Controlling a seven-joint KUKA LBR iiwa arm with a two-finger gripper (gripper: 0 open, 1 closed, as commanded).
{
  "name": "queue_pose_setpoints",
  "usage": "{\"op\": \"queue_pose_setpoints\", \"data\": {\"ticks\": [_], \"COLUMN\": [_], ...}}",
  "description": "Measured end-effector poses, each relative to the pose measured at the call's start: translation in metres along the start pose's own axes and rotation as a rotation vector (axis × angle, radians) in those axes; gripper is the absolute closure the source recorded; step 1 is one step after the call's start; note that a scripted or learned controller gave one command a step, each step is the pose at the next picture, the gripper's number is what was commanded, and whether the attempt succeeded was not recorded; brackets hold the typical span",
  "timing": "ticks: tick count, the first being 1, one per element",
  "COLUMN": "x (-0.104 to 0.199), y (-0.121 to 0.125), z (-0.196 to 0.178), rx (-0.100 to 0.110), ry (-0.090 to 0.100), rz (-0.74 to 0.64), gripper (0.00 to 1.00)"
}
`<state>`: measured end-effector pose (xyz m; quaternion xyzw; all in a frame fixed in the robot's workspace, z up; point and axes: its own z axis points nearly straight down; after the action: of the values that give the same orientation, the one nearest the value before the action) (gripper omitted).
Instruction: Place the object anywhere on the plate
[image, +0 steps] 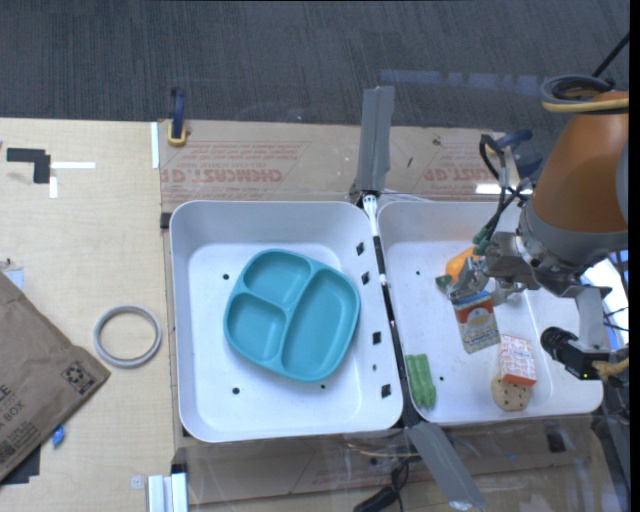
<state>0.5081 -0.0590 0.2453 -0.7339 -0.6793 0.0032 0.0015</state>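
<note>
Right now the gripper (468, 290), right of centre, hangs over a carton (478, 322) in the right bin (420, 245); whether it grips is unclear. The plate (292, 315) sits centre-left. Crowding neighbours could spoil the pickup.

Grey arm (585, 190) reaches in from right; gripper (470, 290) lowered.

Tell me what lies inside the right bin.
The right bin holds a green object, a small carton, a red-and-white packet, a round cookie-like item and something orange, partly covered by the gripper.
</note>
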Motion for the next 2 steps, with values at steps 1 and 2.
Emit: {"op": "queue_pose_setpoints", "data": {"ticks": [1,2], "x": [0.08,0.149], "y": [0.016,0.014], "z": [0.005,0.009], "rx": [0.0,-0.001], "ry": [-0.001,-0.001], "rz": [-0.075,-0.06], "gripper": [1.0,1.0]}}
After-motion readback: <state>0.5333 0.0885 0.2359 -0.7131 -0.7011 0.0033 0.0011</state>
